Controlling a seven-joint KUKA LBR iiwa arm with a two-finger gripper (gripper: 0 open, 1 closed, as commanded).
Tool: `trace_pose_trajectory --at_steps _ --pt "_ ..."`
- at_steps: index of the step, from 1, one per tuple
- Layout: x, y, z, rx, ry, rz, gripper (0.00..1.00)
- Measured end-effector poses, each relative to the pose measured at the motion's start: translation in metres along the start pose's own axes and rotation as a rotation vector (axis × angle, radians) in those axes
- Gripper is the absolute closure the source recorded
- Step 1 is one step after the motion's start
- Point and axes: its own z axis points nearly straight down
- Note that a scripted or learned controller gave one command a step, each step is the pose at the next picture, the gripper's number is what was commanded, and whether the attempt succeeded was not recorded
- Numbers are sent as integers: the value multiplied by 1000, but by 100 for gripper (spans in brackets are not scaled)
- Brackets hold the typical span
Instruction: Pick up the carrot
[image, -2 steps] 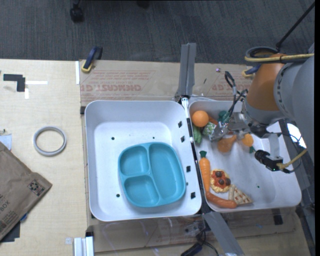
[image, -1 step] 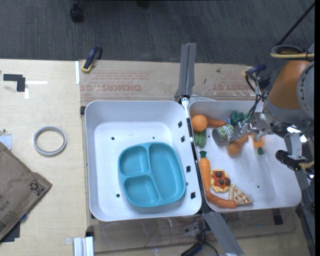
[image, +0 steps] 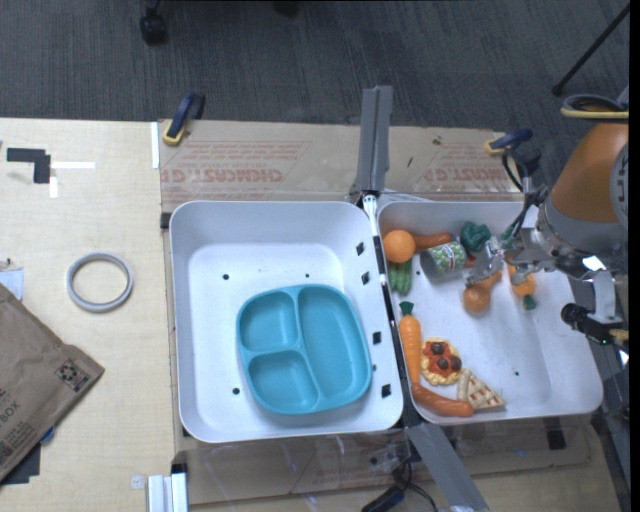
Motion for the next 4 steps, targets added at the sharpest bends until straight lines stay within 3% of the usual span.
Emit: trace_pose_trajectory --at_steps 1,2,3,4 --pt "-6 -1 -8 -2 -18 0 100" --pt "2 2 -9 -4 -7 -8 0" --pt "3 7 10 15 -15 -308 0" --pt "-15 -21 9 9 -8 -679 0"
